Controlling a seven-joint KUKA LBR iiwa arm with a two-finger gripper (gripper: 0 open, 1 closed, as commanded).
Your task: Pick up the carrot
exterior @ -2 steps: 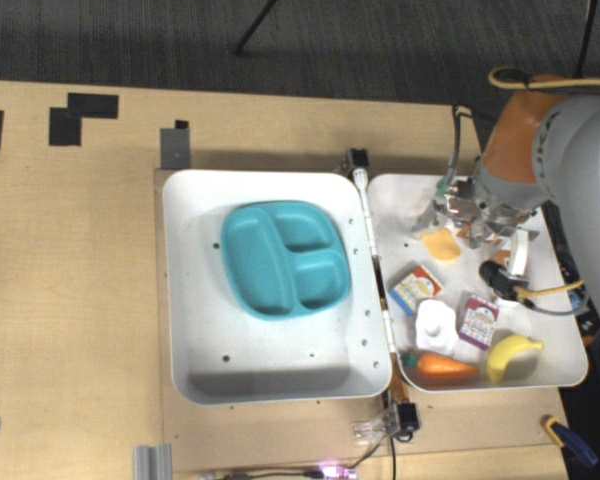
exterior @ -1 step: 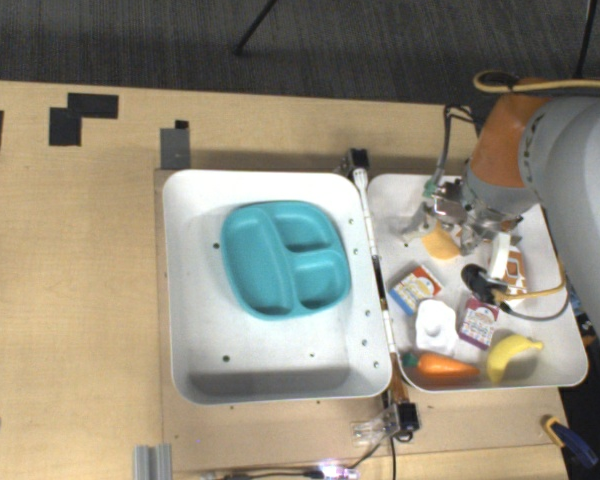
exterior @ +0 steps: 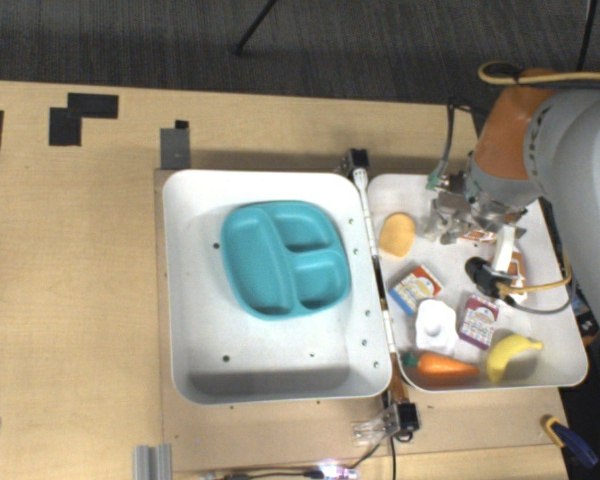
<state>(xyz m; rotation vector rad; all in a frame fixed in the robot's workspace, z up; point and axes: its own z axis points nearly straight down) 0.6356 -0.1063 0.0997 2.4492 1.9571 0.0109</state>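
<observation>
Illumination is even and moderately bright. The left bin [exterior: 195,363] shows a soft shadow along its near inner wall. Focus is slightly soft overall; the worktop [exterior: 70,298] shows no glare.

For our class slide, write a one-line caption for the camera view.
Gripper hovers over the right bin's far end; the carrot lies at its near edge beside a banana.

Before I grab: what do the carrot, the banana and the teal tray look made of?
Carrot: likely moulded plastic, smooth orange with a soft sheen, probably a toy. Banana: the same look, uniform glossy yellow. Tray: seemingly hard plastic, even matte teal with moulded compartments.
</observation>
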